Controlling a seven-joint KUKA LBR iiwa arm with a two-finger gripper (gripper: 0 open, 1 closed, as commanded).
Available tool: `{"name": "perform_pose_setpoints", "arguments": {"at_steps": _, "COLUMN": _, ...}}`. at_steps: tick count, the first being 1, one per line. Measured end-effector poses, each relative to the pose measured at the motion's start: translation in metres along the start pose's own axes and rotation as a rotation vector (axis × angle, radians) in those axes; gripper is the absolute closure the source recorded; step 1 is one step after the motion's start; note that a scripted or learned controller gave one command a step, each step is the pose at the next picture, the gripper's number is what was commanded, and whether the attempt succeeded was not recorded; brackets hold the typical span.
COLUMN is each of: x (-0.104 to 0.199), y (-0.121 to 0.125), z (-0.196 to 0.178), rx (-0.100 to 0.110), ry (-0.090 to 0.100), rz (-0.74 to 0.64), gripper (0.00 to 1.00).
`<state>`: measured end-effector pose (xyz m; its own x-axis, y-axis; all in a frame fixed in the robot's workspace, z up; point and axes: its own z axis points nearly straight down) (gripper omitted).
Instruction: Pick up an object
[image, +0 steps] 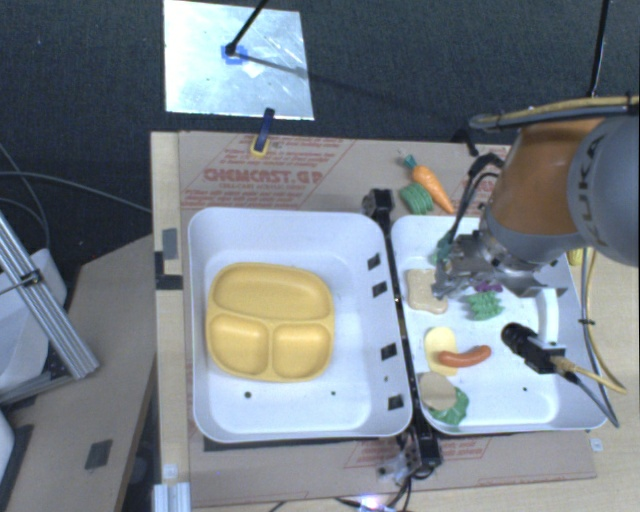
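Observation:
In the right bin (540, 405) lie several toy foods: a pale bread slice (421, 288), a green leafy piece (484, 303), a red sausage (465, 356) on a yellow round piece (439, 343), and a tan disc on green lettuce (441, 395). My gripper (457, 270) hangs over the upper left part of that bin, just right of the bread slice and left of the green leafy piece. The wrist hides the fingers.
The left bin (230, 400) holds a yellow divided plate (269, 321). A toy carrot (432, 182) and a green piece (414, 199) lie on the cardboard behind the right bin. A blue and yellow tool (263, 133) sits at the back.

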<state>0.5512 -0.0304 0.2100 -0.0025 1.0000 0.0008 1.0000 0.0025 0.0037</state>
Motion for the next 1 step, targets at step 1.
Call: {"name": "perform_pose_setpoints", "arguments": {"at_steps": 1, "x": 0.066, "y": -0.0341, "z": -0.0112, "rx": 0.004, "ry": 0.002, "rz": -0.007, "gripper": 1.0}}
